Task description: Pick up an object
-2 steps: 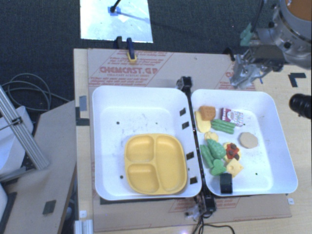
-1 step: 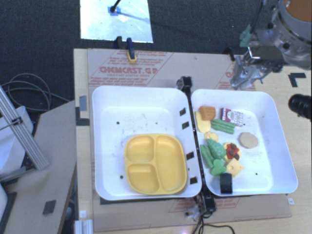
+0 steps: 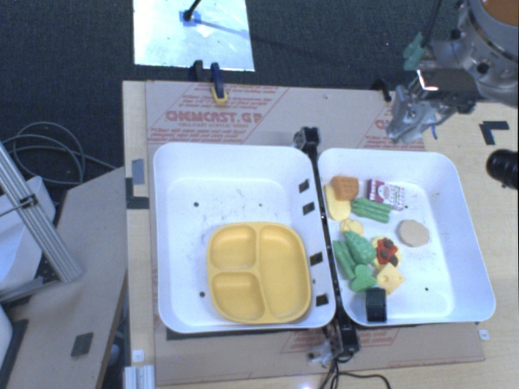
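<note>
My gripper [image 3: 408,121] hangs above the far edge of the right bin [image 3: 466,241], toward its middle, with nothing seen between its fingers. Below it in that bin lie several toy foods: an orange-brown piece [image 3: 345,186], a red and white packet [image 3: 384,193], a green bean pod [image 3: 371,210], a tan round cookie [image 3: 413,233], a yellow piece [image 3: 338,208], green vegetables [image 3: 357,254], a dark red and yellow item [image 3: 388,252], a yellow cheese wedge [image 3: 390,279] and a black block [image 3: 375,304].
The left bin [image 3: 186,193] holds a yellow three-compartment plate [image 3: 259,271]. A black divider with clips [image 3: 318,225] runs between the bins. Cardboard [image 3: 243,116] lies under both bins, with a blue and yellow clamp [image 3: 217,83] at its far edge.
</note>
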Robot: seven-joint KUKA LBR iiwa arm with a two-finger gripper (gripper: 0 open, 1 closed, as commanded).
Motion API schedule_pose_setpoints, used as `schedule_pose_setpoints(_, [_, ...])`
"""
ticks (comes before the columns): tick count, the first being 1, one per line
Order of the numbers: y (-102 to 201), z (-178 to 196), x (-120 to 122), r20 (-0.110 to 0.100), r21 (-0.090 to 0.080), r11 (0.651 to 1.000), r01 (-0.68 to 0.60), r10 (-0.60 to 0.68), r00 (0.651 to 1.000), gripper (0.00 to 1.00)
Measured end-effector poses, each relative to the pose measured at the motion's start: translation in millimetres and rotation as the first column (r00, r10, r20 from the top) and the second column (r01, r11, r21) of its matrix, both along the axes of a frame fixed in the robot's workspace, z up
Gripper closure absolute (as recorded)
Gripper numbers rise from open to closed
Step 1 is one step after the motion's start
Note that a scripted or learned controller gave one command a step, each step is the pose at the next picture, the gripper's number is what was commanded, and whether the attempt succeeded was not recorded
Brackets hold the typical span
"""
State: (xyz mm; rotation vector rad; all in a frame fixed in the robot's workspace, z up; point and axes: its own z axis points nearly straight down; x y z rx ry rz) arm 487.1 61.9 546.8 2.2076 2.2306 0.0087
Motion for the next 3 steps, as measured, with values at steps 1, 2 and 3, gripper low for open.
schedule_pose_setpoints(1, [63.6,-12.4,-1.1,-0.005,0.0,1.0,0.001,-0.001,1.0,1.0])
schedule_pose_setpoints(2, [60.6,-11.9,-0.7,-0.004,-0.001,1.0,0.005,-0.005,1.0,1.0])
schedule_pose_setpoints(3, [100.8,-11.7,-1.0,-0.004,0.001,1.0,0.003,-0.003,1.0,1.0])
